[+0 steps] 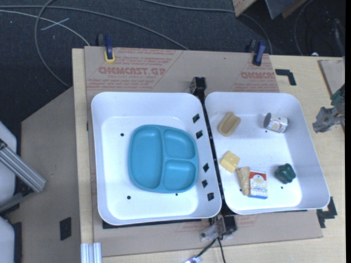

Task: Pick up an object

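Note:
The right bin (307,147) holds several small things. A tan bread-like piece (228,124) lies at its upper left and a small silver can (276,124) on its side at the upper right. A yellow block (230,160), a brown stick (243,181), a red and white box (258,184) and a dark green lump (285,173) lie along the lower part. My gripper (327,118) hangs at the far right, outside the right bin's rim and above the bench, level with the can. Nothing is seen in it.
The left bin (109,147) holds a blue divided plate (163,158). Black clips run along the seam between the bins. Two clamps (109,47) hold the cardboard sheet at the back. Cables cross the dark floor behind the bench.

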{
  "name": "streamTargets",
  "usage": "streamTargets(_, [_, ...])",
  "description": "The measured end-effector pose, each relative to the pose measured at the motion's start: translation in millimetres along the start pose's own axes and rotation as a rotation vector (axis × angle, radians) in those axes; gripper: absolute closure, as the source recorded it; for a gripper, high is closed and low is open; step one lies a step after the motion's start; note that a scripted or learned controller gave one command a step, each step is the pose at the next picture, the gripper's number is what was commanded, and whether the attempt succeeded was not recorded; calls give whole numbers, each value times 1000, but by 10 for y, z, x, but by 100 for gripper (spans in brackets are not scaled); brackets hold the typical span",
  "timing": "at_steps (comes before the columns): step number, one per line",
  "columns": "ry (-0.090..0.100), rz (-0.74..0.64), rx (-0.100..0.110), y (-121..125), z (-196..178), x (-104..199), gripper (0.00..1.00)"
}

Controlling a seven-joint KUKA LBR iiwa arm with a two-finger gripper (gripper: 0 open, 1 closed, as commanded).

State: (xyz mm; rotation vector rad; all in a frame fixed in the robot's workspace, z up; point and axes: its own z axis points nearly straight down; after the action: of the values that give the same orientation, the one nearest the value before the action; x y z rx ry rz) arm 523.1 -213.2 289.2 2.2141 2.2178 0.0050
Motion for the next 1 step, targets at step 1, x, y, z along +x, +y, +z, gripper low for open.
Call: streamTargets(1, [2,0,5,8,-62,0,100])
